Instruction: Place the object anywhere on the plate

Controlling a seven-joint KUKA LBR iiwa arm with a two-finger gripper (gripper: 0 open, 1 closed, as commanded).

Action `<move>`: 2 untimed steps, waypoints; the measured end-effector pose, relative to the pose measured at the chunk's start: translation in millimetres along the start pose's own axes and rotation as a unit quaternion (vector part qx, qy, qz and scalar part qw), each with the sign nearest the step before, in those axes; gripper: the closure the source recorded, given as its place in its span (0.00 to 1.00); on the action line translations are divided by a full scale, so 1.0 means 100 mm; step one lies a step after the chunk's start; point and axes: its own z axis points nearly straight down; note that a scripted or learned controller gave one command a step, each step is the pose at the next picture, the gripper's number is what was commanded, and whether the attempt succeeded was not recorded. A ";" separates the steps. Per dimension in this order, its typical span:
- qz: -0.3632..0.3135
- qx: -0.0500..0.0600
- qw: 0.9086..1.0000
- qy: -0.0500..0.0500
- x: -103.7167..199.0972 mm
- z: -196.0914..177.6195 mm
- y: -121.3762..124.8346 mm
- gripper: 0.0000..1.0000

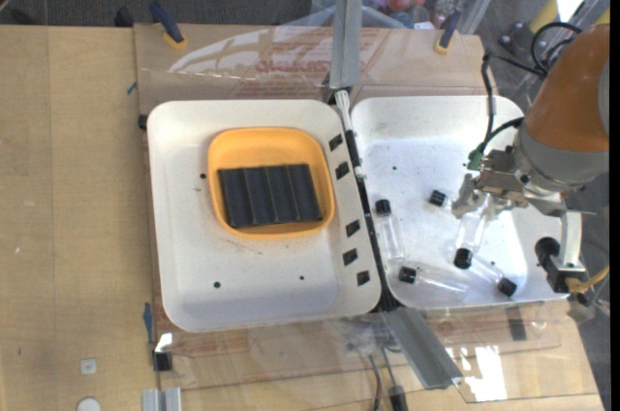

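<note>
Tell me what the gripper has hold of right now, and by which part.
It cannot be told. The gripper is low in the right bin, over clear tubes with black caps, but the view is too blurred to show a hold.

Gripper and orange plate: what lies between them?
The camera view shows bare right-bin floor, the bins' meeting rims with black clips, between gripper and plate.

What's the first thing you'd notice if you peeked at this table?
The orange plate in the left bin jumps out, with a dark ribbed block lying on it. In the right bin, clear tubes with black caps lie scattered, and the end effector of the grey and orange arm hangs over them.
</note>
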 end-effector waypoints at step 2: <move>-0.159 -0.002 0.987 0.000 0.40 0.10 0.62 1.00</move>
